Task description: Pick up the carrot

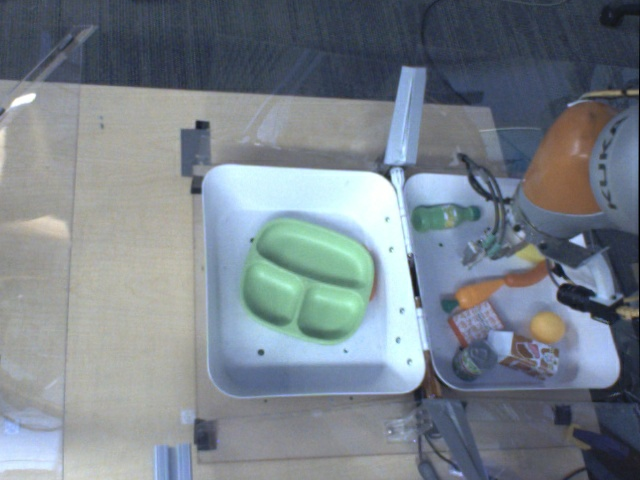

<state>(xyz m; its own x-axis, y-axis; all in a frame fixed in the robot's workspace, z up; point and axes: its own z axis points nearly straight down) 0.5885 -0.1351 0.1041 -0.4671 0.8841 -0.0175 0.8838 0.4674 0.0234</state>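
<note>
A green three-compartment plate (308,280) lies in the left bin (230,368). In the right bin (600,373), a green bottle (445,216) sits at eleven o'clock, a yellow lemon (547,327) at four, and a grey can (473,360) at seven beside two printed packets (478,320).

The only lettering that can be made out is on the grey arm housing (622,158) at the right edge, just beside the orange band (565,163), where dark capitals begin "KU" before the frame cuts them off. The small red-and-white printed packets (477,320) in the right white bin (437,268) carry print too blurred to read.
</note>
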